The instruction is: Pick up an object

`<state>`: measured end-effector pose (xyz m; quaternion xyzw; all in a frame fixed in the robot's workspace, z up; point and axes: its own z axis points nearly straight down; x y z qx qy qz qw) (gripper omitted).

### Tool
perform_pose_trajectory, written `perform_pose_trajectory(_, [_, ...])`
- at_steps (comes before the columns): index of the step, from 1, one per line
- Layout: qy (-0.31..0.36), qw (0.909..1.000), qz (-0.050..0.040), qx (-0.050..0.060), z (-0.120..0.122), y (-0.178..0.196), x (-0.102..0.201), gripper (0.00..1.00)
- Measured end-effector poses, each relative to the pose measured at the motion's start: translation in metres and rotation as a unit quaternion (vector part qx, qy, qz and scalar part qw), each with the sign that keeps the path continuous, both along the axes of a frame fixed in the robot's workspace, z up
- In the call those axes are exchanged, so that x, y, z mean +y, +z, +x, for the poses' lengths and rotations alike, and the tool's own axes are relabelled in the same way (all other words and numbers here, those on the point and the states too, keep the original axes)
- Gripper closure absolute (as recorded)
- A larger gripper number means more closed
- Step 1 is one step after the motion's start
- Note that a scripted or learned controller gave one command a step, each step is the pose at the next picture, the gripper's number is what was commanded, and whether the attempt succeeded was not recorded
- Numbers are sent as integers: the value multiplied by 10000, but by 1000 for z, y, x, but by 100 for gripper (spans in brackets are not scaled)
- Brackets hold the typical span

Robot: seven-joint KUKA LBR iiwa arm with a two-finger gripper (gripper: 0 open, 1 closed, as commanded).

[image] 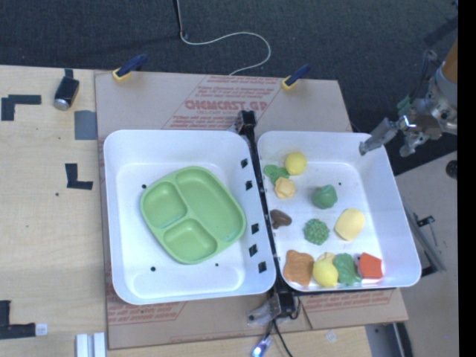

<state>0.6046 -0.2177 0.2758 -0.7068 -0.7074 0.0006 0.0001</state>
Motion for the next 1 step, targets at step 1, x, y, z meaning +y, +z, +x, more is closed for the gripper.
perform_pose_trajectory(1, [23, 9999, -21, -101, -23, 184, 45, 0])
